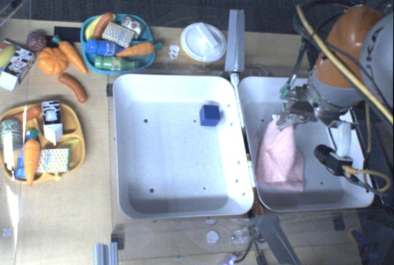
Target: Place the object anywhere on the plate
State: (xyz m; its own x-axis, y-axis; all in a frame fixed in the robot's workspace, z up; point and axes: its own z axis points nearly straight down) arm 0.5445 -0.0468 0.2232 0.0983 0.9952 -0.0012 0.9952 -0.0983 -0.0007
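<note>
My gripper (289, 117) hovers over the right bin (320, 199), touching the pink plate (280, 156) at its twelve o'clock edge; I cannot tell its state. The blue cube (210, 114) sits in the left bin (154, 196), toward two o'clock.

left bin (154, 196) mostly open, blue cube (210, 114) near right wall

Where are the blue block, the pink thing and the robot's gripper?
blue block (210, 114), camera view, its top face.
pink thing (280, 154), camera view, its middle.
gripper (289, 119), camera view, its fingertip end.
</note>
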